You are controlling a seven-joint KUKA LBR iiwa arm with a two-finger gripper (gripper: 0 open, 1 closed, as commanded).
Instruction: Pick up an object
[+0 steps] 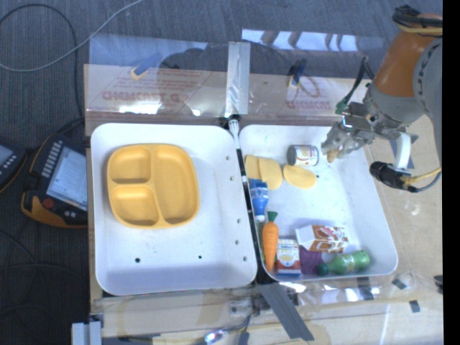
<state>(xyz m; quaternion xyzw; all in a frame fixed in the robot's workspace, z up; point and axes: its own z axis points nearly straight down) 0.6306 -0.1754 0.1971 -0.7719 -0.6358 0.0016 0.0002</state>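
Two-finger gripper (pixel 336 149), finger spacing not resolvable and nothing visibly held, hangs in right white bin (pixel 374 214) at its 1 o'clock corner; small silver cylindrical can (pixel 303 154) lies on its side just at gripper's 9 o'clock, long axis roughly 3–9.

On my feed I see a yellow divided plate (pixel 153 185) lying flat in the left white bin (pixel 172 268), its three compartments facing up. Off the desk's left edge a teach pendant (pixel 56 180) with an orange rim rests on grey carpet (pixel 43 70), screen lit. A thin pale cable (pixel 108 19) trails across the carpet above it. Clear plastic sheeting (pixel 172 77) stands behind both bins.
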